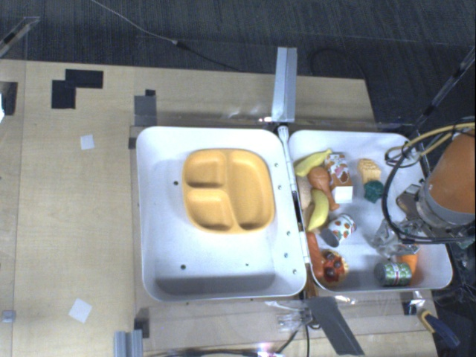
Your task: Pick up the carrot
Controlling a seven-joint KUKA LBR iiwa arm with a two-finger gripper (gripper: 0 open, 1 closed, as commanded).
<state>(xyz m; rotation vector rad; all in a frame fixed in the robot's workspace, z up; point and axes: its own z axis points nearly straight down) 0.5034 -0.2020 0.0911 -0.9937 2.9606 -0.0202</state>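
In the right bin (439,274), a bright orange piece that looks like the carrot (409,262) lies near the front right corner, partly hidden by the gripper. My gripper (393,242) hangs directly over its left end, close to or touching it; contact cannot be made out. The arm's orange band (455,178) sits above and to the right. A green can (393,274) lies just in front of the orange piece, against it.
A long red-orange item (313,248) lies along the right bin's left wall, with bananas (318,208), a brown item (320,177), a white cube (343,194) and a teal piece (372,191) further back. The left bin (160,274) holds a yellow divided plate (227,190).
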